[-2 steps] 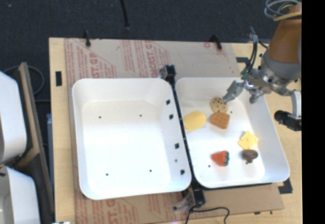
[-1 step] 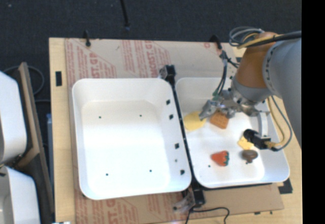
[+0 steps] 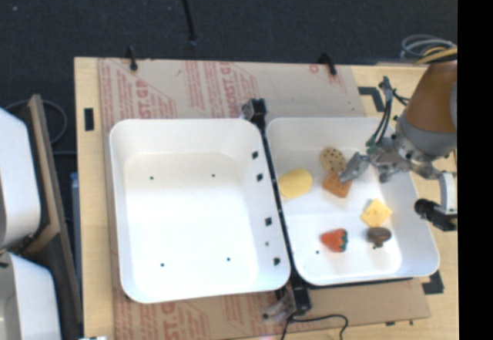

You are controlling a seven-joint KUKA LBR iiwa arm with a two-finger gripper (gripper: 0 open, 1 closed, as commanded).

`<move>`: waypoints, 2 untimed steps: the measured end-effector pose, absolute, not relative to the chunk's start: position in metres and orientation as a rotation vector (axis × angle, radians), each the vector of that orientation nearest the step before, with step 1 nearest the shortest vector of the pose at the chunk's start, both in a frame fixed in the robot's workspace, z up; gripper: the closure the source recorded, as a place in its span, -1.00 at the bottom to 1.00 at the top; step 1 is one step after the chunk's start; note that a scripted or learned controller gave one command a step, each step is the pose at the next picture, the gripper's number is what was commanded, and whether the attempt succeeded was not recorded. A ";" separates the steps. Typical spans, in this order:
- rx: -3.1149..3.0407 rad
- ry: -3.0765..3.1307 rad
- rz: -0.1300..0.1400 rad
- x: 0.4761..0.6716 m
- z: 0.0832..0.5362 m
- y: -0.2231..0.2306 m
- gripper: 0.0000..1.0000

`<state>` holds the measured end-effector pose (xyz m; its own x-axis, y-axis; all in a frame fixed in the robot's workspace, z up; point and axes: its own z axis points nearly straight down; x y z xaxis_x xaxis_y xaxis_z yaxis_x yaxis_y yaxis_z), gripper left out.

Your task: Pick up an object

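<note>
Overhead view of a wooden surface carrying two shallow white bins side by side. The left bin sits next to the right bin, which contains a yellow lemon-shaped piece, a speckled cookie, an orange block, a yellow wedge, a red piece and a small brown piece. The grey arm enters from the right; its hand hangs low just above the orange block, whether spread or closed I cannot tell

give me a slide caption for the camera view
Arm's gripper reaches over the right bin beside an orange block, among small toy foods.
</note>
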<state>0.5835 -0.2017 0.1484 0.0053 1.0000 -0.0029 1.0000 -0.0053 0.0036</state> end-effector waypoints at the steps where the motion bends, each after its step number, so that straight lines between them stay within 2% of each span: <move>1: 2.221 2.223 -0.001 0.603 0.099 -0.177 -1.00; 2: 2.220 2.218 0.004 0.604 0.113 -0.179 1.00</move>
